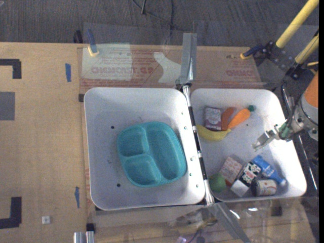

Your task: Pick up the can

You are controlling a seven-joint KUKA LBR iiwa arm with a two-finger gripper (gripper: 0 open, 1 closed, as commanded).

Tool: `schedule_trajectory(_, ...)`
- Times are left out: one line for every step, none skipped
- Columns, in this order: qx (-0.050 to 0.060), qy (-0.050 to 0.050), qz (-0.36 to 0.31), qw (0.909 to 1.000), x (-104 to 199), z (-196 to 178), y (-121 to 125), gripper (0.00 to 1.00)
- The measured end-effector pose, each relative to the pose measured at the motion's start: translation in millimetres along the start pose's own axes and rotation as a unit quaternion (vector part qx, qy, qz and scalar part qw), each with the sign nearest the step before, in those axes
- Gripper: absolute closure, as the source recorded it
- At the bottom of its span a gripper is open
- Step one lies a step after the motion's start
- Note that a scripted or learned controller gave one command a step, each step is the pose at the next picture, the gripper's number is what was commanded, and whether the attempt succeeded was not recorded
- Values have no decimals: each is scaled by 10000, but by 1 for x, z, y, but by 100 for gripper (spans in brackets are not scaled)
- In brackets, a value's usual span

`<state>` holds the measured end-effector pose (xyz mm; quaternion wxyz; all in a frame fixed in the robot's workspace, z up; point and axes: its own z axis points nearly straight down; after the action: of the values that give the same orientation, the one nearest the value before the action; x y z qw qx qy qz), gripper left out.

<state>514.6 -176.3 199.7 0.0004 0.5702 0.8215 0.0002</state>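
The can (264, 187) is small and silver with a dark red label. It lies on its side in the front right corner of the right bin (283, 105), hard against a blue carton (269, 168) and a cow-print carton (248, 173). My gripper (267, 137) hangs over the right side of that bin, up and back from the can and well apart from it. It looks open, with nothing between its fingers.
The right bin also holds a banana (212, 133), a carrot (239, 116), a dark purple packet (212, 118), a pink box (231, 168) and a green apple (218, 182). A teal divided plate (151, 154) lies in the left bin (101, 110).
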Motion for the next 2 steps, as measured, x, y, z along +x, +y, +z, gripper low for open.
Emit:
schedule_trajectory(-45, -25, 581, 9983, 61, 111, 23, 0)
schedule_trajectory(-6, -7, 762, 9971, -36, 59, 37, 0)
